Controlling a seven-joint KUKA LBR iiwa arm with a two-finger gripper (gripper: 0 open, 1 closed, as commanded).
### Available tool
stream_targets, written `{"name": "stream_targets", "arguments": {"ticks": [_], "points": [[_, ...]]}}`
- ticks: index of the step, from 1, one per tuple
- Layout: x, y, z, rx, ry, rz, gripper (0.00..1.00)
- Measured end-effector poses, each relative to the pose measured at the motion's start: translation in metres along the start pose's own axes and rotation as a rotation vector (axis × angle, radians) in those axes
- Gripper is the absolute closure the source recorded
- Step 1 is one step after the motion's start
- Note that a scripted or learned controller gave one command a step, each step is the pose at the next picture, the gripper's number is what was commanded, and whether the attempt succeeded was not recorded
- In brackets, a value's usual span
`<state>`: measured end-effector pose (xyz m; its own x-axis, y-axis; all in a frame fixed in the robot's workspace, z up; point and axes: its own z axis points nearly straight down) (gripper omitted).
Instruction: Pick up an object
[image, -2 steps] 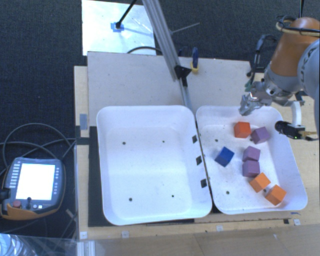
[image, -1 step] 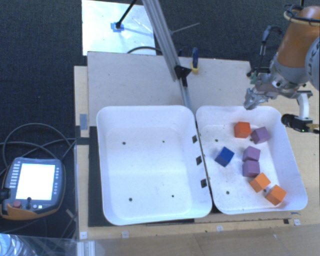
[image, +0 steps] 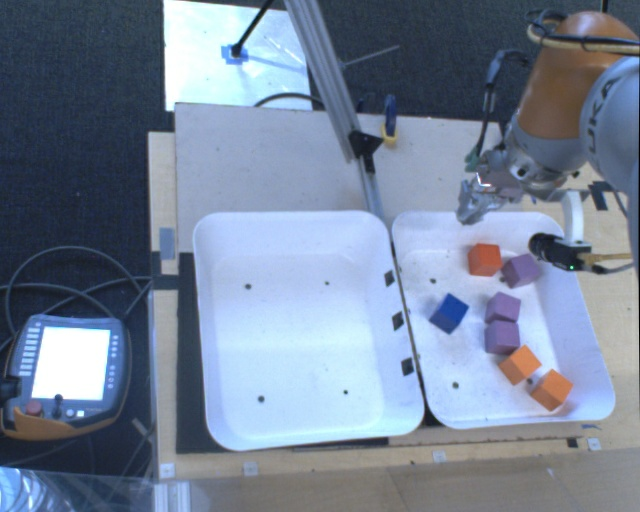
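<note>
Hovering jaws (image: 477, 206) above right bin (image: 590, 400)

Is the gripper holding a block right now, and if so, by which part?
Nothing is held. The gripper is above the right bin's far edge, apart from the blocks.

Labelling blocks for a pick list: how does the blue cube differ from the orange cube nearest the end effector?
The blue cube is blue and sits alone near the right bin's left wall; the orange cube is orange and lies farther back, close beside a purple cube. The end effector hangs nearer the orange one. Both look similar in size and rest on the bin floor.
</note>
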<state>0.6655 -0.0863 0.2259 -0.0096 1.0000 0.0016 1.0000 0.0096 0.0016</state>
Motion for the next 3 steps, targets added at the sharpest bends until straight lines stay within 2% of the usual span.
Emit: {"name": "stream_targets", "arguments": {"ticks": [2,3], "points": [[0.099,-0.045,-0.019,0.001,0.001,-0.001,1.00],[0.151,-0.060,-0.023,0.001,0.001,-0.001,1.00]]}}
